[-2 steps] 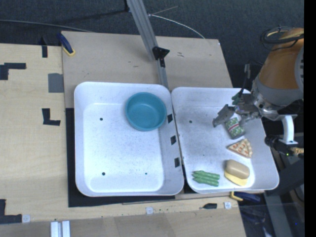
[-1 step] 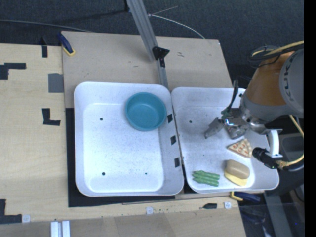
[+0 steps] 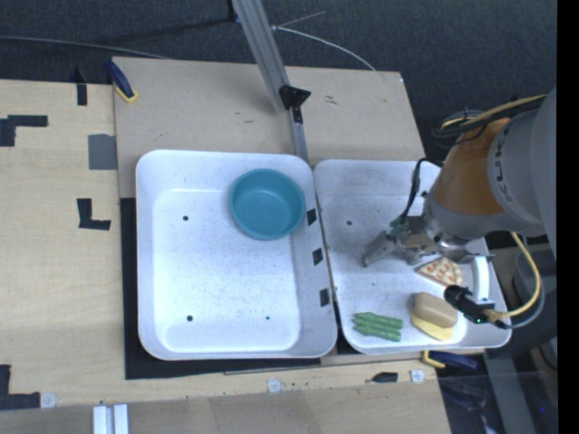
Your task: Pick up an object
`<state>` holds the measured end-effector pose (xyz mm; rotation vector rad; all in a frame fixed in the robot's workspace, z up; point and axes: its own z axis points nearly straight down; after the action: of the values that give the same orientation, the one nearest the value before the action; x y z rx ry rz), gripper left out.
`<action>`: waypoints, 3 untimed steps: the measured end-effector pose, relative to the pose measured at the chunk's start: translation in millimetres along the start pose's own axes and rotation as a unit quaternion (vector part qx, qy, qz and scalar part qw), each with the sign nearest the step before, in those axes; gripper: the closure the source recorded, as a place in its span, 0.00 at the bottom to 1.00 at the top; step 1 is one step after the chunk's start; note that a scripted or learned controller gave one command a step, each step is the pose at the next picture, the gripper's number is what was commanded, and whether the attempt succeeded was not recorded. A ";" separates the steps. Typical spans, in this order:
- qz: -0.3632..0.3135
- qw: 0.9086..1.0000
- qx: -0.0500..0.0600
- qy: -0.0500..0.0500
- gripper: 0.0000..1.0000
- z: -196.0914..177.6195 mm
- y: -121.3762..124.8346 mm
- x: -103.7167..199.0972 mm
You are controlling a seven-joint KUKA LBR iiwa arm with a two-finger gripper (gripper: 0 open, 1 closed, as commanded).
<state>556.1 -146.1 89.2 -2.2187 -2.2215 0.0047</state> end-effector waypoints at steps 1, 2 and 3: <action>-0.001 1.000 0.000 0.000 1.00 -12.8 0.3 0.6; 0.000 1.000 -0.003 0.000 1.00 -55.8 -2.8 -2.5; 0.000 1.000 -0.004 0.000 1.00 -118.4 -5.7 -0.9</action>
<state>550.8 -146.9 207.6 -2.2227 -2.2263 -0.0038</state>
